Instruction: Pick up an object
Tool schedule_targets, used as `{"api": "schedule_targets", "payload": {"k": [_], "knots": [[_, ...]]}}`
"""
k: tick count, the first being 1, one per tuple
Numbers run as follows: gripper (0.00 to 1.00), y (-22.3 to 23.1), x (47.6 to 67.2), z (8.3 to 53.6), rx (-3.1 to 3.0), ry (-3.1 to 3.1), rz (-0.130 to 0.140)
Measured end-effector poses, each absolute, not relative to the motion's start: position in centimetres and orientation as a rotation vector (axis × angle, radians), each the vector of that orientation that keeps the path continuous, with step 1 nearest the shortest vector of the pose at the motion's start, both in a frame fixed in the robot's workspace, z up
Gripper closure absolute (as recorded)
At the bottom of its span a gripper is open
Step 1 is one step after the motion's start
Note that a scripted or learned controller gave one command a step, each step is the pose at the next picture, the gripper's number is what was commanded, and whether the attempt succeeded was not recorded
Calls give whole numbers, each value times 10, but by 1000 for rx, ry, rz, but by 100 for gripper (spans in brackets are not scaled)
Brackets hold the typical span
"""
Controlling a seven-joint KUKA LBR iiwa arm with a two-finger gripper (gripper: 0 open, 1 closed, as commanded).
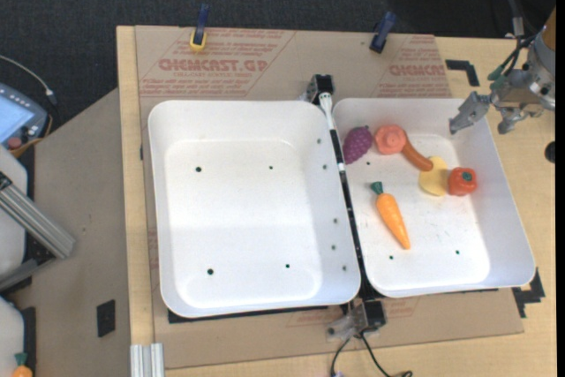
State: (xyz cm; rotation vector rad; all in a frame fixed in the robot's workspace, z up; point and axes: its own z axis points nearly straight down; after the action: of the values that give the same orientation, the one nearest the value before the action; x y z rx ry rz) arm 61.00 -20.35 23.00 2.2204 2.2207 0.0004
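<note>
— Camera view: the claw (pixel 488 112) hangs spread wide, holding nothing, over the right bin's (pixel 503 269) far edge.
— Pick the carrot (pixel 391 218), lying apart mid-bin; descend straight, straddle its middle.

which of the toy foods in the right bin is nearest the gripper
The small red tomato-like toy, at the right end of the cluster, lies closest to the gripper at the bin's upper right rim. The purple grapes and orange carrot lie farther left.

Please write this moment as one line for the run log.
stage: approach | pincer: open, holding nothing, over right bin far right rim | in bin: carrot, purple grapes, tomato | lifted: none
</note>
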Motion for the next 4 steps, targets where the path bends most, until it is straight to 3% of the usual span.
{"api": "schedule_targets", "payload": {"k": [1,2,3,4], "knots": [[100,-204,611,241,2216,2219,3],[100,-152,626,206,2219,2230,-2],[100,-100,606,198,2220,2231,-1],[100,-60,543,183,2224,2231,-5]]}}
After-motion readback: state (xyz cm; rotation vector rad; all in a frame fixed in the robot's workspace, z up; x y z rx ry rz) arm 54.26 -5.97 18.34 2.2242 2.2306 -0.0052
